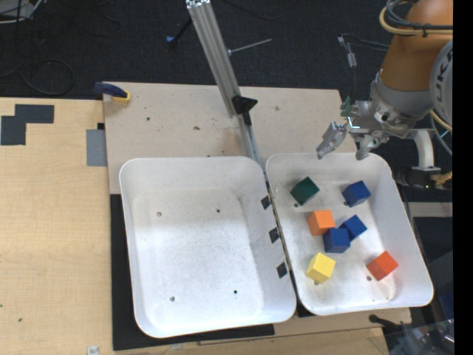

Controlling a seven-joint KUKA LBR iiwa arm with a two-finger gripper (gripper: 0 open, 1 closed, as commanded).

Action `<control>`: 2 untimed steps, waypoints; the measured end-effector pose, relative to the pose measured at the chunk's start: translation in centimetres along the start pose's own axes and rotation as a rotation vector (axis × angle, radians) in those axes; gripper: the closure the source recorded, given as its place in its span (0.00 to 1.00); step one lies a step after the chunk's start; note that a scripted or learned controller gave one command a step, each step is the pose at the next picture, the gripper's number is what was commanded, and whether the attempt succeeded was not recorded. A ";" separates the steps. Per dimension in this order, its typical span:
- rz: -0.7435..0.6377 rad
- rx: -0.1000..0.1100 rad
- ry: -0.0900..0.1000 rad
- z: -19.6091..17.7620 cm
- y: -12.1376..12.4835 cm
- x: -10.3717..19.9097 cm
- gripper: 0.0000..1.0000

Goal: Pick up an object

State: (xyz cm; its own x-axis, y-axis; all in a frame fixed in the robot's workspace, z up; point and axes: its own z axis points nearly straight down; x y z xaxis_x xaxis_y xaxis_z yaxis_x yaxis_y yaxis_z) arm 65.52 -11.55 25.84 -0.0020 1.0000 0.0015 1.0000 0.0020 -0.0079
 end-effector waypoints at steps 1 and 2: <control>-0.002 -0.005 -0.001 -0.3 0.1 0.0 0.00; 0.001 0.001 -0.001 5.9 0.5 -0.4 0.00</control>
State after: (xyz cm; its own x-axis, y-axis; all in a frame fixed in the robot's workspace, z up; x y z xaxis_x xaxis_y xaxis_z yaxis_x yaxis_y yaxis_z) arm 66.01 -11.92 19.93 -0.0009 1.0000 0.0007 1.0000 0.0009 -0.0086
